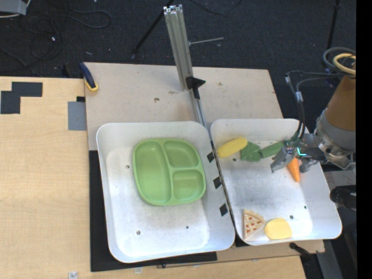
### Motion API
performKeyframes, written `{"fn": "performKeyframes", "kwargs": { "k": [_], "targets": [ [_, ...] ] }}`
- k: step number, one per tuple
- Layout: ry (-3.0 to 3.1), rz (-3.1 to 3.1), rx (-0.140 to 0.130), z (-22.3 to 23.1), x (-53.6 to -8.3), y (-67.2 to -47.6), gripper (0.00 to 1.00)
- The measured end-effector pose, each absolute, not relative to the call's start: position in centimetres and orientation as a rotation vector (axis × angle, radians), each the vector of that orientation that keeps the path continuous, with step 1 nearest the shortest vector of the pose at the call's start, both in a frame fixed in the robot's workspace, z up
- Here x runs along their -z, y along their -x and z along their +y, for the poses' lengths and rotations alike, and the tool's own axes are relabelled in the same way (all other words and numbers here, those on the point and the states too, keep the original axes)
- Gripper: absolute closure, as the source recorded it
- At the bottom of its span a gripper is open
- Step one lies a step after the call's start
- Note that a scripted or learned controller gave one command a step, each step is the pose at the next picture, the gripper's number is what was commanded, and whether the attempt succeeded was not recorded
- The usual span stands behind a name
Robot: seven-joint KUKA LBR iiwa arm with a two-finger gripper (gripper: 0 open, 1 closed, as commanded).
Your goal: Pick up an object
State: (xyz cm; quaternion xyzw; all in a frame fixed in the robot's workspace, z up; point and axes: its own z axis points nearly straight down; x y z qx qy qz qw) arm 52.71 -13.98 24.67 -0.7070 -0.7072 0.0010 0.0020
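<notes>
Lying nearest, a triangular pizza-slice toy (251, 223) and a round yellow piece (278, 229) are waiting untouched, while the gripper (289, 159) is hanging beside the small orange carrot toy (294, 170); whether its grip is parted or closed, I cannot tell.

You are looking at a robotics lab, not a home. The pale wooden counter (232, 86) carries two shallow white plastic bins (116, 214) side by side, with toy food inside. A bare extruded aluminium post (179, 45) stands behind them, black cables (70, 22) trail loose over the dark carpeted floor (261, 16), and the grey industrial arm with its orange band (343, 106) reaches in from the right.
</notes>
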Motion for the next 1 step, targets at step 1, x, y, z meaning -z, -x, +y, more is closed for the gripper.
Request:
{"fn": "performKeyframes", "kwargs": {
  "k": [1],
  "targets": [
    [2.219, -2.219, -0.003, -13.98, -24.7, -52.73, 0.0]
  ]
}}
